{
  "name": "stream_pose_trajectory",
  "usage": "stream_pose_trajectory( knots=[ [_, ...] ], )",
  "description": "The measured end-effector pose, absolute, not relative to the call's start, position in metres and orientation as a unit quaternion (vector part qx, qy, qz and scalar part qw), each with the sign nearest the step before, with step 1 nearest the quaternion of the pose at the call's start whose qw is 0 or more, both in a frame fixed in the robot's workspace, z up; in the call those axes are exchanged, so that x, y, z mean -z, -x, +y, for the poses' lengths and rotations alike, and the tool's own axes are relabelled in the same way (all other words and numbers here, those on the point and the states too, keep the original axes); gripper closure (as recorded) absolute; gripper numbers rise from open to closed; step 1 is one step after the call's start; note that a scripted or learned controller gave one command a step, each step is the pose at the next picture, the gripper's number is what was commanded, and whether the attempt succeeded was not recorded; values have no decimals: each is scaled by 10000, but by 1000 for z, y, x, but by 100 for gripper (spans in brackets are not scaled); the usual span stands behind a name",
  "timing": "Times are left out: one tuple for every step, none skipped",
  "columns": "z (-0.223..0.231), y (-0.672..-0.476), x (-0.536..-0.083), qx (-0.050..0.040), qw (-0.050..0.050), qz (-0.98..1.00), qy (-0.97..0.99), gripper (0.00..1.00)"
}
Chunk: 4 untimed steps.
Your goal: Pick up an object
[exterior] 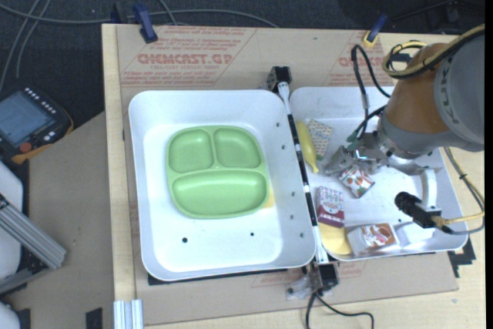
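My gripper (348,159) reaches down into the right bin (447,241) from the right, under the orange band of the arm. Its tips sit just above a small red and white packet (357,181) in the middle of the bin. A yellow banana-like piece (307,146) lies along the bin's left wall, with a speckled pale packet (320,136) beside it. Further forward lie a red and white carton (330,206), a yellow round piece (331,237) and a brown and white packet (374,236).
The left bin (154,243) holds a green three-compartment plate (218,171). A black divider bar (299,166) runs between the bins. Cables loop over the arm and the right bin's far wall. A black part (414,209) of the arm hangs over the right bin's front.
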<state>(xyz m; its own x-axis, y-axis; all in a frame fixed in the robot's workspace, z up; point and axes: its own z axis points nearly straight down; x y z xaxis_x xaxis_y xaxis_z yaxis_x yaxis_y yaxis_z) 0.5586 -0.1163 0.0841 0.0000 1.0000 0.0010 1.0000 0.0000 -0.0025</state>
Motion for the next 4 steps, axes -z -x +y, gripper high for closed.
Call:
stream_pose_trajectory(
  knots=[
    [-116,-560,-95,3,-1,-7070,7072,100],
    [-116,-559,-95,3,0,-7070,7072,0],
    [-204,-620,-137,1,-18,-7070,7072,0],
    [-211,-667,-84,16,51,-7086,7056,0]
  ],
)
